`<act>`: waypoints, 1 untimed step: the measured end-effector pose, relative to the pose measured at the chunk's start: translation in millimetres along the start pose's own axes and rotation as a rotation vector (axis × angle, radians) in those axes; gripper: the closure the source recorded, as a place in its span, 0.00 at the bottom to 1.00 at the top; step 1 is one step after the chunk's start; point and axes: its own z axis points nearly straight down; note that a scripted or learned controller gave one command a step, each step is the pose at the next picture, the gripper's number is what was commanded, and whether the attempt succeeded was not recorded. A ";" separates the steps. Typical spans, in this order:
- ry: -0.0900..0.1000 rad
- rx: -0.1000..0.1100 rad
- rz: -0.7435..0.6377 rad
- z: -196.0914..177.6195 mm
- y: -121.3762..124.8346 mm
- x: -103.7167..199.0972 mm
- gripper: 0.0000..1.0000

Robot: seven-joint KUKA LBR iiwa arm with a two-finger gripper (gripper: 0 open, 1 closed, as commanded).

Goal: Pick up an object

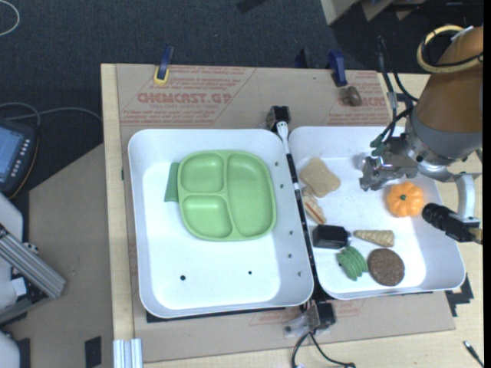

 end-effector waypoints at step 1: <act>-0.001 0.001 0.001 8.2 -25.9 48.2 1.00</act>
